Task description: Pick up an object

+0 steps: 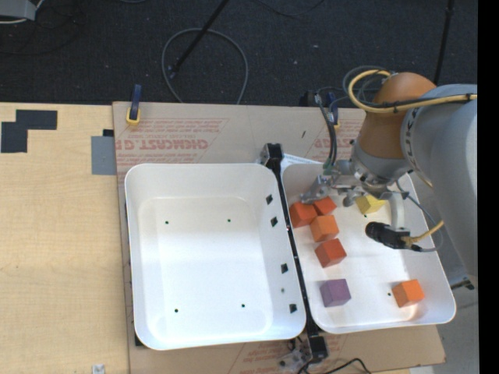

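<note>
My gripper (337, 187) hangs low over the far part of the right bin (437, 306), under the orange wrist band. Just below it is a tight cluster of orange blocks: a small one (325, 206), a red-orange one (302, 213) to its left and an orange cube (324, 227) in front. A yellow block (370, 204) lies right of the gripper, partly hidden by the wrist. Nearer the front sit a red-orange cube (330, 252), a purple cube (335, 292) and an orange cube (407, 293). No block shows inside the gripper.
The left bin (156, 185) stands beside the right one, the two split by a black-clipped divider (282, 232). Both rest on a cardboard sheet (195, 135). The grey arm (452, 154) covers the right bin's far right corner.
</note>
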Available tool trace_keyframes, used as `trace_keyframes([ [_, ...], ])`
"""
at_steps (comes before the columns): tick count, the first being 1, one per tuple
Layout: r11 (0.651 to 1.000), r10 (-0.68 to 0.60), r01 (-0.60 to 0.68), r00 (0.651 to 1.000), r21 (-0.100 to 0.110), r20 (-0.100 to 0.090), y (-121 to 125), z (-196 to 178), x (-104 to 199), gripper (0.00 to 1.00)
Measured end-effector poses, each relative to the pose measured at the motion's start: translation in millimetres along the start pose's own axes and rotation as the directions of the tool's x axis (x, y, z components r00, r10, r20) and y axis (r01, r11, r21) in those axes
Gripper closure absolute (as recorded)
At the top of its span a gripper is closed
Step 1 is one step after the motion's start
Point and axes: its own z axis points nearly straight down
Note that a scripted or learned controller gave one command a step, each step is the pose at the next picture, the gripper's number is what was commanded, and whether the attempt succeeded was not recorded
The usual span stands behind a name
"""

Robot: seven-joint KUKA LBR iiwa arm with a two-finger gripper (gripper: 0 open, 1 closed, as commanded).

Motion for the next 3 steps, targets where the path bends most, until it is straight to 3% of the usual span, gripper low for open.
trace_keyframes([
  [1, 1.0, -0.002, 0.002, 1.0, -0.003, -0.001, 2, -11, 1, 1.0],
  [2, 1.0, -0.002, 0.002, 1.0, -0.003, -0.001, 1, -11, 1, 0.0],
  [3, 1.0, -0.002, 0.002, 1.0, -0.002, -0.001, -7, -1, 4, 0.0],
])
